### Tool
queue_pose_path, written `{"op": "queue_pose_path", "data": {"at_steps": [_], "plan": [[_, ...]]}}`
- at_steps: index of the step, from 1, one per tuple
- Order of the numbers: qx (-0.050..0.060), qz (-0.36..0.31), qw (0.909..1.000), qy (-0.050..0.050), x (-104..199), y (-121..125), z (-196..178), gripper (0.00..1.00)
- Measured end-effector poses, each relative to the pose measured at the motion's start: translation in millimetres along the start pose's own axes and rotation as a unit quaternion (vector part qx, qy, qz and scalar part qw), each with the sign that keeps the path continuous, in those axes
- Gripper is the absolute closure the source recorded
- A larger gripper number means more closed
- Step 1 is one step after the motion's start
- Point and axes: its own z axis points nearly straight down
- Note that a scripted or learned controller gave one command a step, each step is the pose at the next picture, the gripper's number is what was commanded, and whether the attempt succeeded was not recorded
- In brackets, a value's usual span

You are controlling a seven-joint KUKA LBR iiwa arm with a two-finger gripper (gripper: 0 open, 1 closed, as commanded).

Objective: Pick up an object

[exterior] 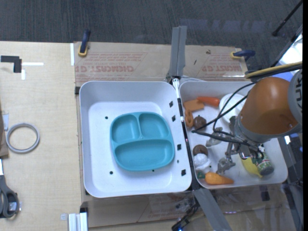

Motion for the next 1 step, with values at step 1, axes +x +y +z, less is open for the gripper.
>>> {"op": "queue_pose_path", "data": {"at_steps": [1], "plan": [[-0.003,-0.095,0.9954,0.003,-86.5,-4.6,2.8,0.0]]}}
